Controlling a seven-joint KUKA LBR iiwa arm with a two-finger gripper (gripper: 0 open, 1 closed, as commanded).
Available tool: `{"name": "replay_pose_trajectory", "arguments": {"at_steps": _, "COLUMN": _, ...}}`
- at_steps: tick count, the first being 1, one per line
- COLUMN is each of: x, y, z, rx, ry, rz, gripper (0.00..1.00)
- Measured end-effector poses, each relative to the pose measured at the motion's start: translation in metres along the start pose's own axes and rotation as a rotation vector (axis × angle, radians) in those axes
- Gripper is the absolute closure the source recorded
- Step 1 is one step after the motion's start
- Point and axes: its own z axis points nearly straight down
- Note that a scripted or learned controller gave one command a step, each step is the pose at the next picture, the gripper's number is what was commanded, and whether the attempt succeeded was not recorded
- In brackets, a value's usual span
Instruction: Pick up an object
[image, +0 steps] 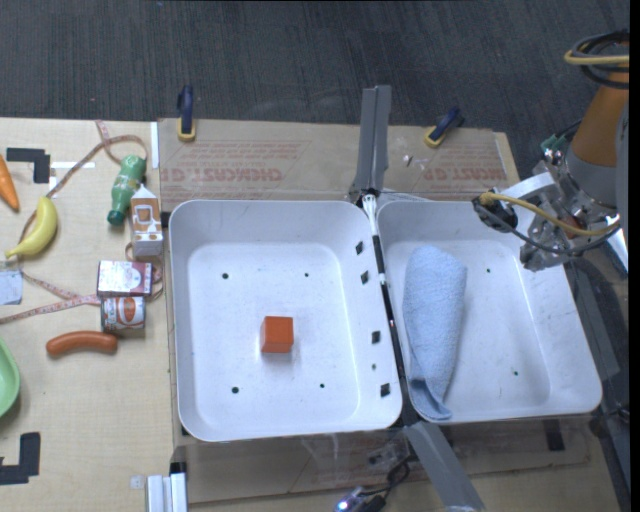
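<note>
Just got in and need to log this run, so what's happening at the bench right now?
The arm's gripper sits at the right edge of the right bin, above its rim, with nothing visibly held. A light blue towel lies folded lengthwise in that bin, toward its left side. An orange block sits alone near the middle of the left bin. Neither object is being touched, so the pick has not happened yet.

Orange cube (277, 334) in white left bin (200, 250), light blue towel (434, 325) in white right bin (560, 340), yellow banana (34, 228), green bottle (125, 186), red sausage (81, 344), orange band (604, 128) on grey arm
</note>
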Motion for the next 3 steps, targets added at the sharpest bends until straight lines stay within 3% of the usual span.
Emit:
{"name": "replay_pose_trajectory", "arguments": {"at_steps": 2, "x": -0.06, "y": 0.045, "z": 0.004, "rx": 0.0, "ry": 0.001, "rz": -0.021, "gripper": 1.0}}
{"name": "replay_pose_trajectory", "arguments": {"at_steps": 3, "x": -0.072, "y": -0.027, "z": 0.037, "rx": 0.0, "ry": 0.0, "rz": 0.002, "gripper": 1.0}}
